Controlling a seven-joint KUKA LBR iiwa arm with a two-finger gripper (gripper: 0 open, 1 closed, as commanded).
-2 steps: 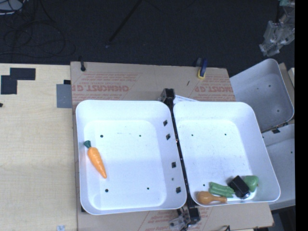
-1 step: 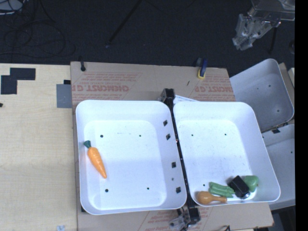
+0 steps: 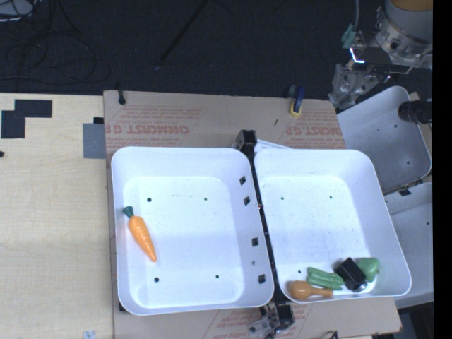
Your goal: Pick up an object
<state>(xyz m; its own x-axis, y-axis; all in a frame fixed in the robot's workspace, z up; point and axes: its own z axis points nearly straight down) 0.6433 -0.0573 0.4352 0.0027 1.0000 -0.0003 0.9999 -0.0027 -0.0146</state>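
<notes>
**Mia:** Dark floor with black wires fills the top, and a light wood bench (image 3: 49,217) is below it. What sits on the bench?

**Ben:** Two white bins, side by side, on a sheet of brown cardboard (image 3: 212,122) with red letters. The left bin (image 3: 176,162) and the right bin (image 3: 318,162) touch in the middle, where black clips hold them.

**Mia:** What is in the left bin?

**Ben:** One toy carrot (image 3: 142,236). It is orange with a little green top. It lies near the left wall, tilted, with the green end pointing up and left.

**Mia:** And the right bin?

**Ben:** A small heap in the bottom right corner. There is a green bean pod (image 3: 324,278), a black block (image 3: 351,274), a green round thing (image 3: 369,265) and an orange-brown pear shape (image 3: 308,290). The black block lies on top of the green things. The pear shape lies just under the bean pod, right by the front wall.

**Mia:** Where is the robot's hand?

**Ben:** The gripper (image 3: 347,83) is up in the top right, past the bins and over the dark floor. It is well apart from all the toys. The arm (image 3: 406,20) above it is grey with an orange band.

**Mia:** Is the hand wide or narrow?

**Ben:** I cannot tell. It is too small and dark there.

**Mia:** Anything else?

**Ben:** A little blue and yellow clip (image 3: 296,99) sits at the cardboard's far edge.
</notes>
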